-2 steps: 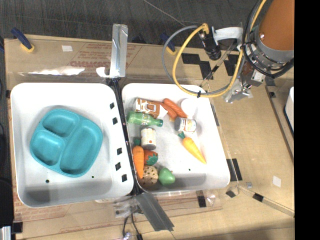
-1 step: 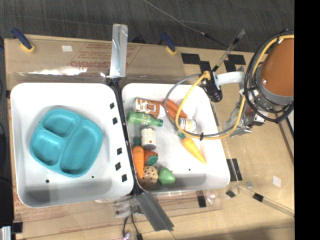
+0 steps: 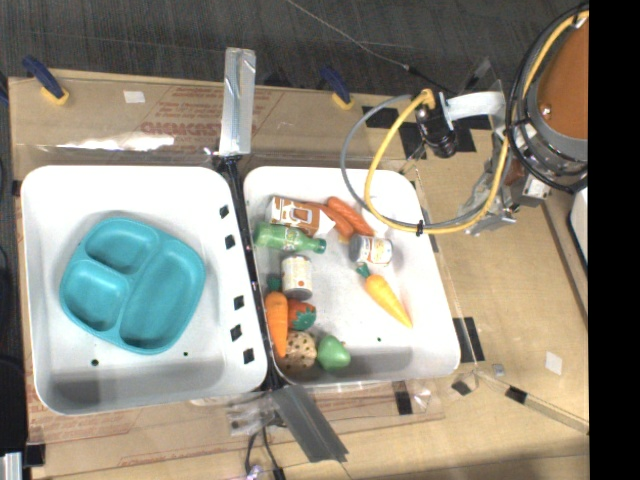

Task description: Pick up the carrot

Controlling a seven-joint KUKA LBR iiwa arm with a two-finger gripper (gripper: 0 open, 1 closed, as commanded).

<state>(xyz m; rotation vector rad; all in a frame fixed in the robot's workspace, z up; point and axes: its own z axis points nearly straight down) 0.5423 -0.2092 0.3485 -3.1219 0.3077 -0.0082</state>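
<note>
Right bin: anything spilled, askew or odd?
Nothing spilled or damaged. The toy food lies in a loose jumble inside the right white bin: the orange carrot against its left wall, a green bottle on its side. The teal divided plate sits alone in the left white bin.

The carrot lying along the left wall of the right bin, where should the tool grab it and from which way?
Probably the carrot at its middle, coming straight down. It lies lengthwise close to the right bin wall, with a strawberry close on its other side, so the tool's fingers should close across the narrow width, one by the wall, one by the strawberry.
</note>
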